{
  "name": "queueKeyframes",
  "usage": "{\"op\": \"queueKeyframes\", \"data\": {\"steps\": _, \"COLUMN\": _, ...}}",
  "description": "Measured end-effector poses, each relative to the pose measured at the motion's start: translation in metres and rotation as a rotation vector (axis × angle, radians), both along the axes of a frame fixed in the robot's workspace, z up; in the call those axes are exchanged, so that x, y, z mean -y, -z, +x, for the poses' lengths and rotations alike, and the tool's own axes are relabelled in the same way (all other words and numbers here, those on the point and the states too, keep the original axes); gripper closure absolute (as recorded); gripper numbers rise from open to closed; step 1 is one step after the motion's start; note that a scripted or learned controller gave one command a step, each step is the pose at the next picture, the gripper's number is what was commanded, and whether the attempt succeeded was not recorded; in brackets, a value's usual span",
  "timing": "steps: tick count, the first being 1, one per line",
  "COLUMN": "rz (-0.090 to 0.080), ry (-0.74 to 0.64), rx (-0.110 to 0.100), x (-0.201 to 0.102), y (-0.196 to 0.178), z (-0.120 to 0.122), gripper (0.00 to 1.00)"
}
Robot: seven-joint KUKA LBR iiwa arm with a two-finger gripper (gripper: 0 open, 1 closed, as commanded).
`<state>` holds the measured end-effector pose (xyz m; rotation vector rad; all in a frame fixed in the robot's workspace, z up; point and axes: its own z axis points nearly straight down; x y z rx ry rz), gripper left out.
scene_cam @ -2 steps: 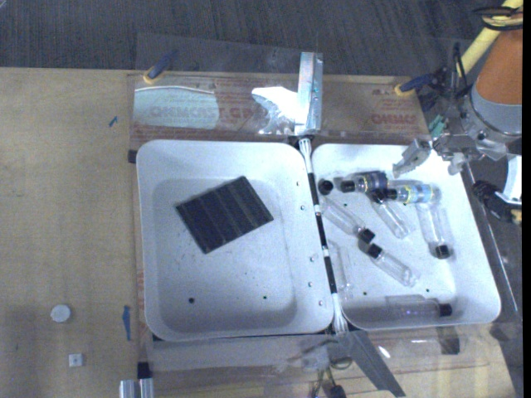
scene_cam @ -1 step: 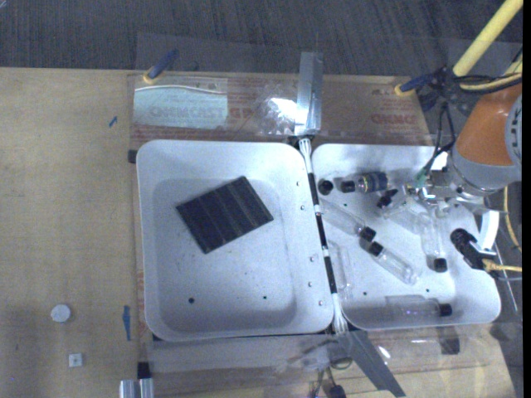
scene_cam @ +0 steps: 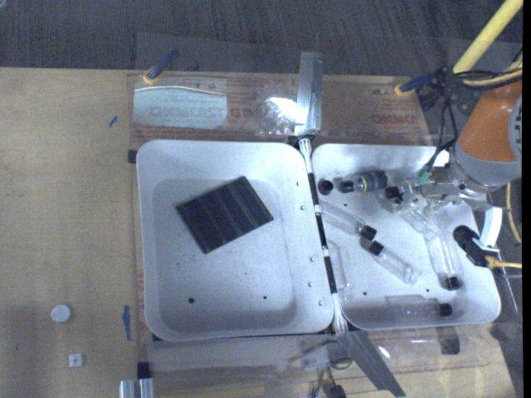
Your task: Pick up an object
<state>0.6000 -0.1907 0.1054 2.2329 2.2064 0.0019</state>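
Observation:
The left bin (scene_cam: 158,247) holds a flat black ribbed pad (scene_cam: 225,213), lying at an angle near its middle. Several clear tubes with black caps lie scattered in the right bin (scene_cam: 489,305): one with dark ends (scene_cam: 365,182) near the back, one (scene_cam: 395,261) in the middle, one (scene_cam: 441,257) to the right and one (scene_cam: 415,308) along the front wall. My gripper (scene_cam: 413,197) hangs low over the back right part of the right bin, just right of the dark-ended tube, under the orange-banded wrist (scene_cam: 489,131).
A small black cap (scene_cam: 325,186) sits at the right bin's back left corner. A metal bracket (scene_cam: 310,94) stands behind the divider between the bins. Blue-handled clamps (scene_cam: 159,65) hold the board behind them.

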Motion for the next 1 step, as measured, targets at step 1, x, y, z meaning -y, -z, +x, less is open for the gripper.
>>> {"op": "queueKeyframes", "data": {"steps": 1, "rz": -0.001, "ry": -0.036, "rx": 0.000, "x": -0.0512, "y": -0.1064, "z": 0.0677, "gripper": 1.00}}
